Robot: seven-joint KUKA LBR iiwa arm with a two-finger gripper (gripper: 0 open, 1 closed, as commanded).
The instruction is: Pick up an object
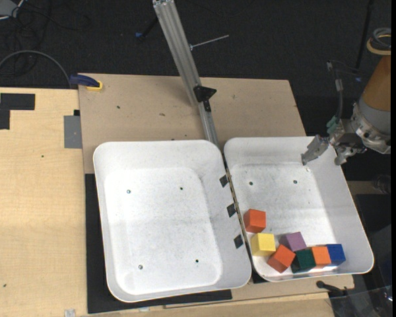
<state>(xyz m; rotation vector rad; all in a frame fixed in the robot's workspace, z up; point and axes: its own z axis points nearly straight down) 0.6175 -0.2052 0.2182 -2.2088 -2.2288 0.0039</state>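
Camera view: arm poised at the right bin's far corner, blocks bunched at the near edge.

From the right, the gripper (pixel 329 148) hangs over the far right rim of the right bin (pixel 287 160) with its two fingers spread apart and nothing between them. It is well apart from the blocks. These sit in the bin's near end, probably because that end lies lowest: an orange block (pixel 255 220) stands alone, then a yellow block (pixel 264 244), purple block (pixel 292 240), red block (pixel 282 257), green block (pixel 304 260), a second orange block (pixel 322 255) and a blue block (pixel 336 253), touching one another. The left bin (pixel 162 216) holds none. No brand, label or readable writing shows anywhere.
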